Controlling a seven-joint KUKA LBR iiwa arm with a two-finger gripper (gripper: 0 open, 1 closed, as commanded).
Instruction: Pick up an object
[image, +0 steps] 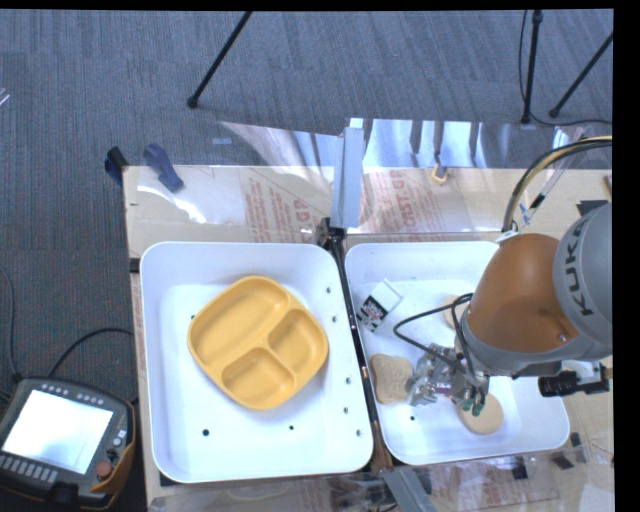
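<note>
While going from left to right: yellow divided plate (258, 342) lying alone in the left bin (160, 300). Tan flat piece (390, 378) in the right bin (420, 262), small black-and-white card (377, 304) behind it. Gripper (443, 386) low beside that piece, reaching step probably; fingers blurred, cannot tell open or closed. Next: centring over one object, then closing.

Two shallow white bins sit side by side on the worktop (200, 205): a left bin (160, 300) and a right bin (400, 262). The left one holds one yellow divided plate (258, 342). In the right one there are two tan cookie-like pieces (390, 377) (484, 415) and one small black-and-white packet (377, 305).
</note>
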